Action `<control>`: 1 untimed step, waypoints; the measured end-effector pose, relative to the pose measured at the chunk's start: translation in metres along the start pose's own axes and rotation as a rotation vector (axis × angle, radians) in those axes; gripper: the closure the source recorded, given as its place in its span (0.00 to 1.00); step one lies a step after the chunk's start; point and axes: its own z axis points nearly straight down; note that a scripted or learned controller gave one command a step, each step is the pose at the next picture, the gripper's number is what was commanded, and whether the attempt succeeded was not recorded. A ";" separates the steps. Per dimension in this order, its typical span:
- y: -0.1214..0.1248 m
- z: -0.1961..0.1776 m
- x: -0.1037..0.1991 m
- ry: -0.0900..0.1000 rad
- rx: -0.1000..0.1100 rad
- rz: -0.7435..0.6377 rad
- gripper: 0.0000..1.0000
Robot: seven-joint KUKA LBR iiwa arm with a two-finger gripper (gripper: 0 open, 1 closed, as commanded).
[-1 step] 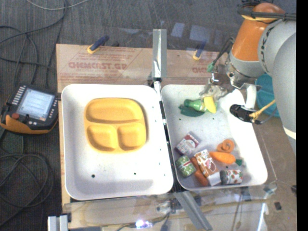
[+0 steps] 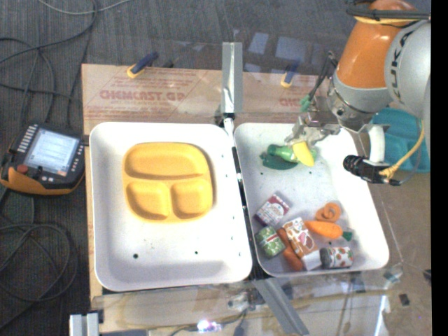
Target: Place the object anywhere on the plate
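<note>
Floor: dark grey carpet is being crossed by loose cables, with a teach pendant [image 2: 43, 157] lying at the left.
Bench: two white bins are being carried side by side on a brown board, left bin [image 2: 105, 257] and right bin [image 2: 367, 247].
Plate: the yellow plate [image 2: 169, 180] with three compartments is being kept in the left bin, nothing on it yet.
Gripper: the gripper [image 2: 308, 137] is being held over the far end of the right bin; its state can't be told from this angle.
Object: a yellow-and-green toy corn [image 2: 292, 155] is lying right under the gripper, probably the pick.
Clutter: the carrot [image 2: 324, 229] and small packets [image 2: 301, 238] are being left at the near end.
Risk: the corn's rounded shape is likely being gripped poorly, so a slip could happen while it's being carried across the bin walls.
</note>
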 end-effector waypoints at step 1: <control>-0.027 -0.078 0.056 0.002 -0.001 0.020 1.00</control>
